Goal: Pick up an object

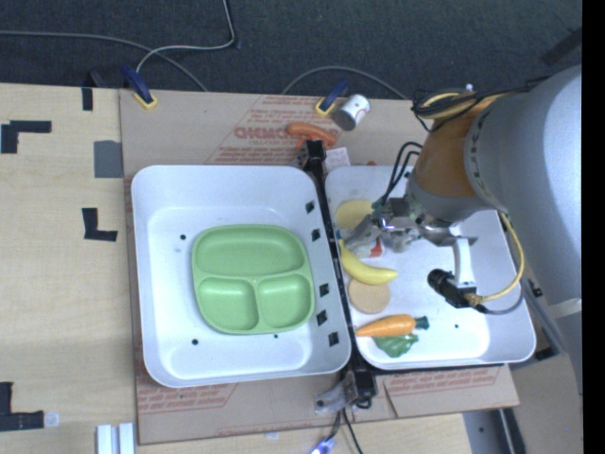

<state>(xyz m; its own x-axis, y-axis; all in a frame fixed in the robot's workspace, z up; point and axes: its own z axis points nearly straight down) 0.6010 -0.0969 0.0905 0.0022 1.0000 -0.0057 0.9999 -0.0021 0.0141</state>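
Here, my pincer [367,237] hangs low in the right bin [492,343], close above the banana [367,269] by the bin's left wall; whether it is wide or narrow I cannot tell. A tan disc [369,297] and a carrot [386,326] lie nearer. To grip well, I judge I should straddle the banana's middle, clear of the wall.
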